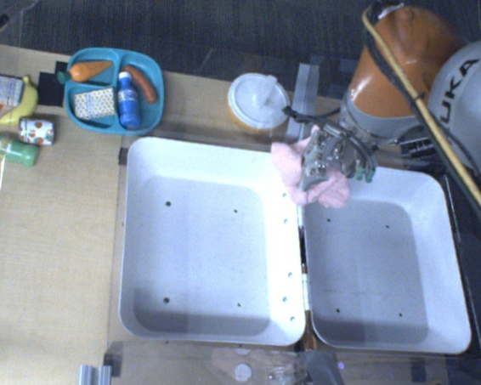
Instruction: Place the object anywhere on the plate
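A soft pink object [288, 164] hangs at the back of the bench, over the rim where the two white bins meet. My gripper [314, 171] points down into it, and its fingers are shut on the pink object, which bulges out on both sides of them. The blue divided plate [153, 106] lies on the bench at the far left back, well away from the gripper. It holds a toy carrot [92, 70], a blue bottle [128, 99], a sausage and a cracker.
A white lidded bowl [255, 101] stands just left of the gripper, behind the left bin [132, 244]. The right bin [449, 278] lies under the arm. A banana [21, 103], a small can [36, 131] and a green bottle [6, 149] lie at the far left.
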Robot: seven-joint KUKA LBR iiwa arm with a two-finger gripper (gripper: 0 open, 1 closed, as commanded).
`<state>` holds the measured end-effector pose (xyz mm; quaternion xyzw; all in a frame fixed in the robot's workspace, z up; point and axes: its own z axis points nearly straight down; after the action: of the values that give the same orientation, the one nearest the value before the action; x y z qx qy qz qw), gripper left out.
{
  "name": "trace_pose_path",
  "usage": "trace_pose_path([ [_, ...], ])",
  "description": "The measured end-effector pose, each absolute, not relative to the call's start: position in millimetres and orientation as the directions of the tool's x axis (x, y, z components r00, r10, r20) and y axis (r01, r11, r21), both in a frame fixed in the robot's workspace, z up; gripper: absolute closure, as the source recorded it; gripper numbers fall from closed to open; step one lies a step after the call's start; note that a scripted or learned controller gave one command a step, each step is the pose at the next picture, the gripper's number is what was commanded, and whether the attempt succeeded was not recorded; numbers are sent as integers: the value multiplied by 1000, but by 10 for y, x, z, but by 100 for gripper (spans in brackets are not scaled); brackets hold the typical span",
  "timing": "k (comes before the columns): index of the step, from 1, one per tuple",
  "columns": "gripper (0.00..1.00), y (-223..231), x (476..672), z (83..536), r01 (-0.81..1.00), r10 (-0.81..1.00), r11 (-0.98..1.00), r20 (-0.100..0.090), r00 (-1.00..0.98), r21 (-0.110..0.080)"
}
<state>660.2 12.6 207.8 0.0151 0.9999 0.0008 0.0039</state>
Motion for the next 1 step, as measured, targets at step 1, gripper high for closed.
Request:
trace_pose_path([
  [1,100,578,6605,2099,-5,-5,1000,-8,-1000,3],
])
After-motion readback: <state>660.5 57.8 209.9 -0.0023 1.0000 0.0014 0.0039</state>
